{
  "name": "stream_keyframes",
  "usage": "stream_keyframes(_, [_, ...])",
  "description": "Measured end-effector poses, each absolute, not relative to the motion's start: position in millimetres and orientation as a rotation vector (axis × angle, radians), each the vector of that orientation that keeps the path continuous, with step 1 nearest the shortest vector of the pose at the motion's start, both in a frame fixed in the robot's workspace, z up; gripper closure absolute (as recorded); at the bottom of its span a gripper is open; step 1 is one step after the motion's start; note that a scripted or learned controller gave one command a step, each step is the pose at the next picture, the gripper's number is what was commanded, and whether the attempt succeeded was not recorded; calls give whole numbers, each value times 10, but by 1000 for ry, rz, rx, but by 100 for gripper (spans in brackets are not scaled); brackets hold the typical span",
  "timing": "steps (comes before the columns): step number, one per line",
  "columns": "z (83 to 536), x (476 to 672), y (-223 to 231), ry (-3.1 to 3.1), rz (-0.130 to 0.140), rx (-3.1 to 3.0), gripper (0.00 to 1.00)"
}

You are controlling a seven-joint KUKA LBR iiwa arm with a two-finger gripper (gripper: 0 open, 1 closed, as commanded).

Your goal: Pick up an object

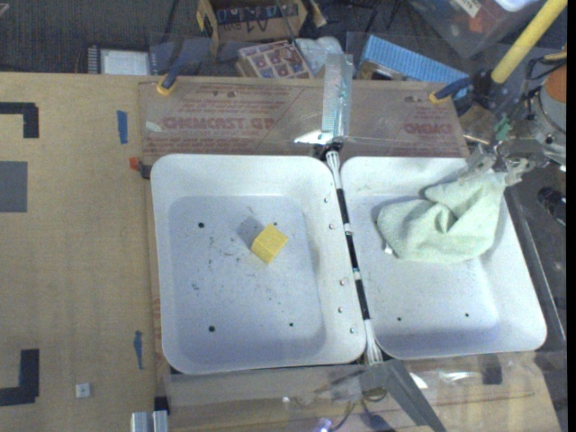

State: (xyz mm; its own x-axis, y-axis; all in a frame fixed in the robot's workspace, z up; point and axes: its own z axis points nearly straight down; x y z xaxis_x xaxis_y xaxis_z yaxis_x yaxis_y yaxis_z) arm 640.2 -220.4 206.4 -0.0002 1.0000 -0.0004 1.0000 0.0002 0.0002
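My gripper (500,156), at the frame's right edge, pinches a corner of the pale green cloth (443,223), which trails into the right bin (504,322) because most of it is unlifted.

Two shallow white bins sit side by side on the table (63,268): left bin (180,340), right bin (513,327). Behind them lies a brown cardboard sheet (225,120). Blue tape (121,126) marks the table.

Single fixed camera above the light wooden desk (72,241), looking down at a slant; both shallow white plastic bins (180,331) fully framed.
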Motion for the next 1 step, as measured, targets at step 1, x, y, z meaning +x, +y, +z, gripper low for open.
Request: stream_keyframes(1, [985,6328,-2041,2563,0,1817,0])
